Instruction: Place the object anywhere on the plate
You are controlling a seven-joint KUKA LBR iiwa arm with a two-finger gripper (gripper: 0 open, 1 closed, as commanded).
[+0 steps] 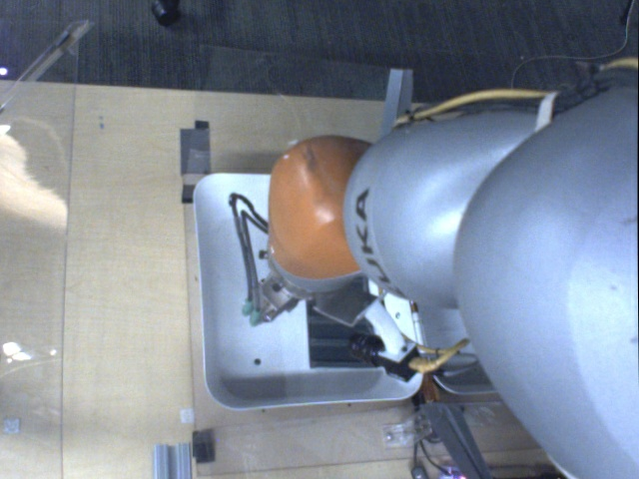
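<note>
Under the arm (479, 247): white bin (225, 367), where we see a small dark speck (258, 361)
Gripper: hidden from us; jaws' state we cannot tell

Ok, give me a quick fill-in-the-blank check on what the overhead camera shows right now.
1. The band above the arm's wrist is coloured ____.
2. The arm hangs over a shallow ____ bin.
3. The bin sits on a bench with a light ____ surface.
4. The black cable runs down the band's ____ side in the picture.

Missing: orange; white; wooden; left
</note>
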